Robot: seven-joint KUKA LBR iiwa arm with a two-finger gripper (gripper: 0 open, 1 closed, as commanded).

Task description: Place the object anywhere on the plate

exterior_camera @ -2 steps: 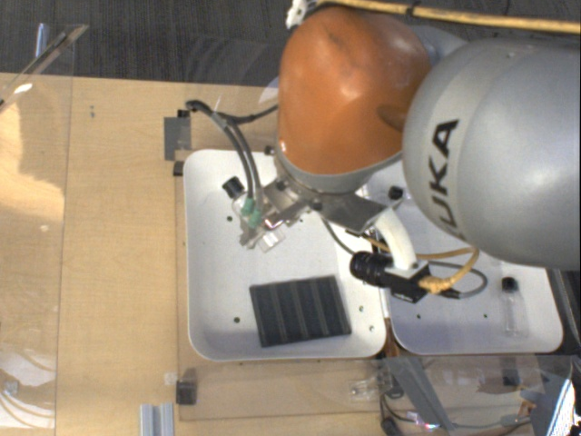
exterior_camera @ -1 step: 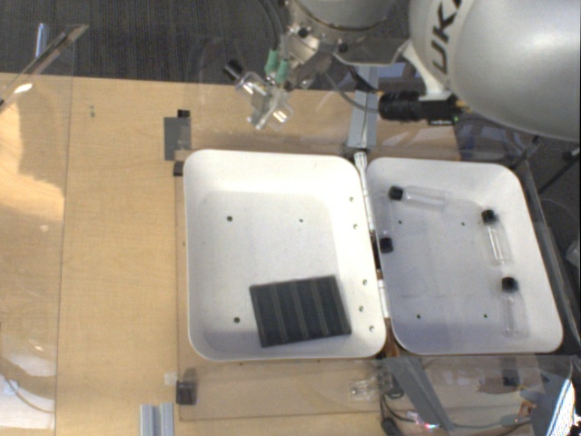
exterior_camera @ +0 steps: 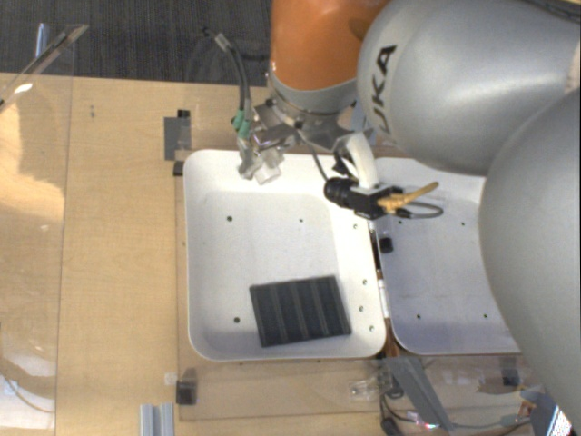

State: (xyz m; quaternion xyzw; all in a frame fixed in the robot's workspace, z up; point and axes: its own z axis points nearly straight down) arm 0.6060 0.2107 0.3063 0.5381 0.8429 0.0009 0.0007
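A dark grey ribbed rectangular plate (exterior_camera: 300, 310) lies flat in the near part of the left bin (exterior_camera: 201, 271). My gripper (exterior_camera: 258, 162) hangs over the bin's far left corner, well away from the plate, below the orange wrist band (exterior_camera: 313, 34). A small pale, glassy piece (exterior_camera: 267, 174) shows right at the gripper's tip against the white bin floor. Whether it is held or is part of the gripper cannot be made out.
The right bin (exterior_camera: 445, 280) lies beside the left one, largely covered by the grey arm (exterior_camera: 490, 71). A black connector with a yellow tip and cable (exterior_camera: 372, 198) hangs over the divide between the bins. Wooden bench top (exterior_camera: 100, 243) extends to the left.
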